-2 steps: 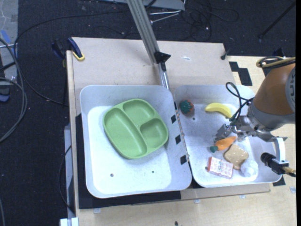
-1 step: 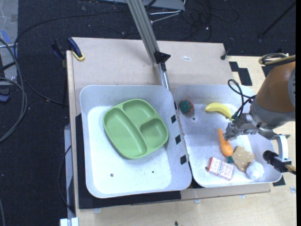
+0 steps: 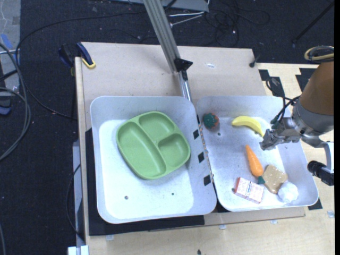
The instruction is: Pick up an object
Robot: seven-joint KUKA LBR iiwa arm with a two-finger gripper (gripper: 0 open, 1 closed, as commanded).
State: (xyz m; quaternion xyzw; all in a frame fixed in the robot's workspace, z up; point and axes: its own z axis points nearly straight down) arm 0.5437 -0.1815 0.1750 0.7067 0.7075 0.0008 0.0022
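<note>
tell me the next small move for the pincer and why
Probably ease the pincer down and slightly left toward the banana. It hangs over the right bin between the banana and the carrot, with nothing seen between its fingers; the banana lies closest.

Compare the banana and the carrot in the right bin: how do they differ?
The banana is yellow and curved; the carrot is orange and straight. The banana lies crosswise near the bin's far side; the carrot lies lengthwise, nearer the camera. Both lie flat in the right bin, close to the gripper.
</note>
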